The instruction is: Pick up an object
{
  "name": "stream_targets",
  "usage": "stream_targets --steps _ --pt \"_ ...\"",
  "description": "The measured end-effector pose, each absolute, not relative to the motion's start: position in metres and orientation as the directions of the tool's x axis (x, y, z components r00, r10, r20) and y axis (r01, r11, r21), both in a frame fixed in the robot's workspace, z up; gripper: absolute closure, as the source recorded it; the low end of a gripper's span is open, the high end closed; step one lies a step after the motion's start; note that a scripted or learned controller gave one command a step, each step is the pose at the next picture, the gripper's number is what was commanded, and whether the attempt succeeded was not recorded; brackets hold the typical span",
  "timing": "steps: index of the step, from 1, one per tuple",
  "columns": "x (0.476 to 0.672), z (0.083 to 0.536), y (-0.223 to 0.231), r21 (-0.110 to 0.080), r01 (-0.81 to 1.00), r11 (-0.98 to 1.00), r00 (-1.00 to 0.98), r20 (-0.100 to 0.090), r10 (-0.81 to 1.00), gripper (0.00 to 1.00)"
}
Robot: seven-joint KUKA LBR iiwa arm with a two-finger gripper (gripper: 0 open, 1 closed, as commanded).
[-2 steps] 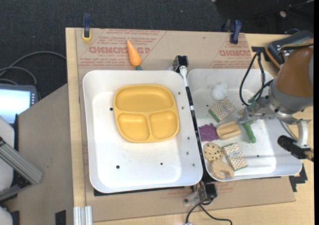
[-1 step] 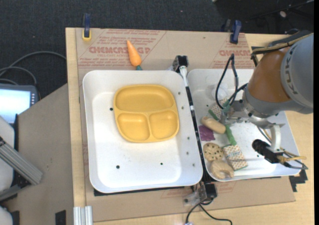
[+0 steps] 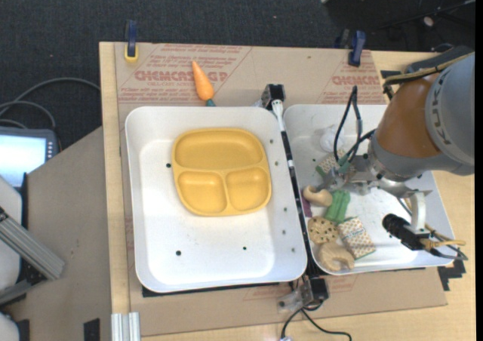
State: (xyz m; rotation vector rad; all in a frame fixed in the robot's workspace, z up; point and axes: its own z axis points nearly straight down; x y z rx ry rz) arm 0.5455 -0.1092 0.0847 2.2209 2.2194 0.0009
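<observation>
One gripper (image 3: 349, 175) is seen at the right of the frame, lowered into the right bin (image 3: 302, 117); whether anything is held cannot be told, as the tool tip is masked by cables and the wrist. A green block (image 3: 337, 206) lies just below it, its long axis running up-down with a slight tilt. A beige toy piece (image 3: 318, 196), a round cookie (image 3: 321, 231) and a patterned packet (image 3: 357, 239) are crowded beside it near the bin's left wall. Little open room is left there. A yellow divided plate (image 3: 222, 170) is held in the left bin (image 3: 143, 204), well apart.
</observation>
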Motion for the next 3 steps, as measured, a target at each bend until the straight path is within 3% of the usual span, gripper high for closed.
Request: stream_targets --steps 1,2,3 --pt "0.546 0.095 -0.109 0.004 1.0 -0.001 0.001 -0.002 1.0 1.0" --pt "0.546 0.094 -0.109 0.003 1.0 -0.002 0.002 -0.001 1.0 0.0" --pt "0.597 0.087 -0.148 0.008 1.0 0.001 -0.001 0.0 1.0 0.0"
